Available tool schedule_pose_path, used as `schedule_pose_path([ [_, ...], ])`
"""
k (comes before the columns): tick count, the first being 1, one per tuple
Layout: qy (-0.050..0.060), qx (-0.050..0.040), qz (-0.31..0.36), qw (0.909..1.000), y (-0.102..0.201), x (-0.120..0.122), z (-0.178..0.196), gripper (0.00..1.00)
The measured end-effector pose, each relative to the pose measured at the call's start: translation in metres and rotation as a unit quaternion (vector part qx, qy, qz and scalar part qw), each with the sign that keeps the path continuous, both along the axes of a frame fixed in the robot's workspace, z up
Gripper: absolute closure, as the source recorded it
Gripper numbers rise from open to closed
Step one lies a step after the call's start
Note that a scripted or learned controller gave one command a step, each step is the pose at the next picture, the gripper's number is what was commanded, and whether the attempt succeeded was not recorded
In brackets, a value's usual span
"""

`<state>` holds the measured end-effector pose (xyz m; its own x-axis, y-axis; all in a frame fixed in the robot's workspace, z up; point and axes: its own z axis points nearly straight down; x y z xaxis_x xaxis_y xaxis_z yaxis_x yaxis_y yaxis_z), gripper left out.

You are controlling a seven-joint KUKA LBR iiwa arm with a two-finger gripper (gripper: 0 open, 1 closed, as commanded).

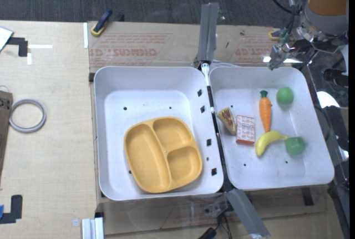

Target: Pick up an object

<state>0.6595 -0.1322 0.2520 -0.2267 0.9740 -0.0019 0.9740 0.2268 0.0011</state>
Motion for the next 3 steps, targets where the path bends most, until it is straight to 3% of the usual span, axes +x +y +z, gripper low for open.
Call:
schedule_pose_path([
  [1,0.000,-0.0002,0.063,0.9980,0.014,-0.003,0.163,1.00],
  [2,0.001,0.0001,0.140,0.9902,0.064,0.000,0.072,1.00],
  [3,0.001,-0.0003,0.221,0.9753,0.059,0.000,0.190,1.00],
])
